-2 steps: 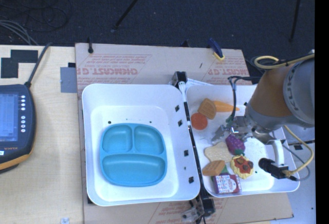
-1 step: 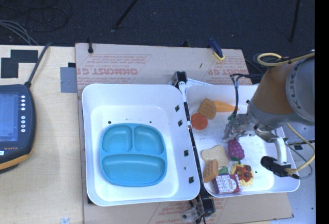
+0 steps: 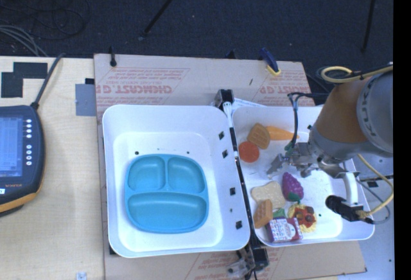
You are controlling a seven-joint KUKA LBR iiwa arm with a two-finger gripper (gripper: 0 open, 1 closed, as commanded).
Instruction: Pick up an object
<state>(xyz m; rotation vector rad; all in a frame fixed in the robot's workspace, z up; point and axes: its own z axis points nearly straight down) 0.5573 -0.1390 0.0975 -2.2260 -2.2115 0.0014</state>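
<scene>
Camera view. Gripper [image 3: 287, 164] is low over the right bin [image 3: 334, 224], reaching in from the right, arm body grey with the orange band above the wrist. The metal finger parts point left and slightly down; whether they are spread or closed cannot be told from this angle, and nothing can be seen between them.

Right bin contents: a purple toy [image 3: 292, 185], eggplant-like, lies just below the gripper tips, close to them; contact cannot be confirmed. A slice of toast [image 3: 268, 192] sits just left of the purple toy, touching or nearly so. Below the toast, a small tan bread piece [image 3: 262, 213]. A red tomato [image 3: 248, 153] lies near the bin's left wall, left of the gripper. Above it, a brown bun-shaped piece [image 3: 259, 135] with an orange carrot-like piece [image 3: 280, 133] just beside it on the right. At the bin's near edge: a red-and-white packet [image 3: 283, 230] and a yellow-and-red item [image 3: 304, 217] beside it.

Left bin [image 3: 119, 144] holds a blue divided tray [image 3: 167, 192], three compartments, lying flat.

A pendant with a screen [image 3: 16, 153] rests on the bench, far left.
</scene>
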